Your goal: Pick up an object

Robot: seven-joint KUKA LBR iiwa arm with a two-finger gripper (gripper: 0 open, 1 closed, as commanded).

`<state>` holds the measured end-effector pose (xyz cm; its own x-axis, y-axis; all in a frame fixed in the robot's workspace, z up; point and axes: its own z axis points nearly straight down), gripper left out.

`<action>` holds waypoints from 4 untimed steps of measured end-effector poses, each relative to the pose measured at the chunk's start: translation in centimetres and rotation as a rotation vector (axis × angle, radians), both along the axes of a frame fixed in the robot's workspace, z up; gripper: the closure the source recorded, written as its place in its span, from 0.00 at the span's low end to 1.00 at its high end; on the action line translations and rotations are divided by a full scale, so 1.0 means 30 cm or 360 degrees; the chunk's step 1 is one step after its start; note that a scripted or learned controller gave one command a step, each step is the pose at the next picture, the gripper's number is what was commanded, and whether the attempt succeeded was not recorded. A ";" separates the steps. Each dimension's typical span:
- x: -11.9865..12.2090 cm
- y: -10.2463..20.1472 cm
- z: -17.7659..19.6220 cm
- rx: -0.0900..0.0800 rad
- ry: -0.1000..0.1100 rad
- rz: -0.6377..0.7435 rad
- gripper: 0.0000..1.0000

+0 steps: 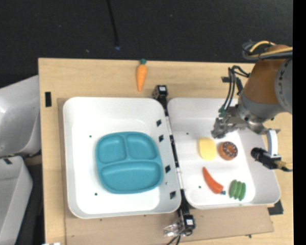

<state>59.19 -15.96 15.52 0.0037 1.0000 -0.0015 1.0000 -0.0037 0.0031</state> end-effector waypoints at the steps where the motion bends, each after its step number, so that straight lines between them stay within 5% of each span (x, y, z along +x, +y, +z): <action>1: -0.020 0.019 0.176 0.0000 -0.0004 0.0010 1.00; 3: -0.003 0.006 0.486 -0.0001 -0.0006 0.0011 1.00; 4: -0.016 0.190 0.494 0.0003 0.0002 0.0016 1.00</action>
<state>58.71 -10.26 30.33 -0.0064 1.0000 0.0003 1.0000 0.0064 0.0016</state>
